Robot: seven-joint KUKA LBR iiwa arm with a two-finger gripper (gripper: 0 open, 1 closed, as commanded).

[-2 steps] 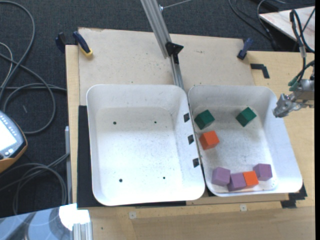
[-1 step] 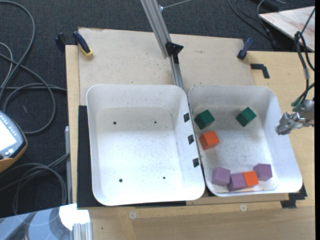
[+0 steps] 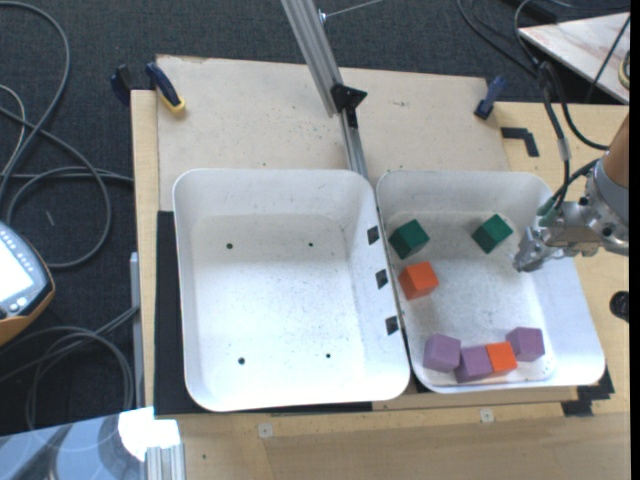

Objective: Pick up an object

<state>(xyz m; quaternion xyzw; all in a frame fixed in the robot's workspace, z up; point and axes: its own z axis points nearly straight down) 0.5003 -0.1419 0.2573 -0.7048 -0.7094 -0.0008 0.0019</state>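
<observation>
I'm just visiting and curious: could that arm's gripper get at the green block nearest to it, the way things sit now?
Probably yes. The gripper hovers just right of that green block in the right bin, with only bare bin floor between them and no other block crowding it.

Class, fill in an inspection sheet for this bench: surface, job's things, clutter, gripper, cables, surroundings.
Surface: wooden bench bearing left bin and right bin.
Job's things: in the right bin, two green cubes, orange cube, and a row of purple, purple, orange, purple.
Clutter: blue clamps.
Gripper: gripper over the right bin's right side, holding nothing visible.
Cables: black cables on the floor.
Surroundings: dark carpet, metal pole.
</observation>
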